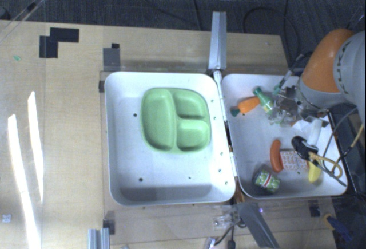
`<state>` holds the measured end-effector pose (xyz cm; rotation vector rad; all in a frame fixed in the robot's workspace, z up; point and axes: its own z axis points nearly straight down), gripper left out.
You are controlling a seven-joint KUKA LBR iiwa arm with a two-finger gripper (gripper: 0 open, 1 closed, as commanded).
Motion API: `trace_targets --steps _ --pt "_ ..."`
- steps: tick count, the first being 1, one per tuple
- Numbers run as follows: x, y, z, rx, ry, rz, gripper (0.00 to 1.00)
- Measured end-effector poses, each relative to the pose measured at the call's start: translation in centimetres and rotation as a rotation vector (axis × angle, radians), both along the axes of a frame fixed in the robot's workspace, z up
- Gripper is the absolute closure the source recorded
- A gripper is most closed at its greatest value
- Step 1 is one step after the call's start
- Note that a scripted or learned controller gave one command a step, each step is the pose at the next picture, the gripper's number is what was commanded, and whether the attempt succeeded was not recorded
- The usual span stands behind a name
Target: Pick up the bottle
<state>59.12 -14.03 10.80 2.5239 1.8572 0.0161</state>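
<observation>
A small green bottle (264,99) lies in the upper part of the right bin (251,145), its cap end pointing up and left. An orange carrot-shaped toy (248,106) sits just left of it, touching or nearly so. My gripper (280,109) hangs low over the bin at the bottle's right end, against it or right beside it. The grey wrist and orange band (320,70) rise behind it to the right. Whether the bottle is between the fingers is not visible from here.
In the left bin (123,145) lies a green divided plate (174,119). Lower in the right bin are a red sausage (276,155), a printed packet (290,161), a round green-patterned object (266,179) and a yellow piece (313,173). A metal post (218,42) stands between the bins.
</observation>
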Motion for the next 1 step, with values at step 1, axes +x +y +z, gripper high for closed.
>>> trace_targets --steps 1 --pt "2.07 4.65 16.95 0.0 0.008 -0.05 1.0"
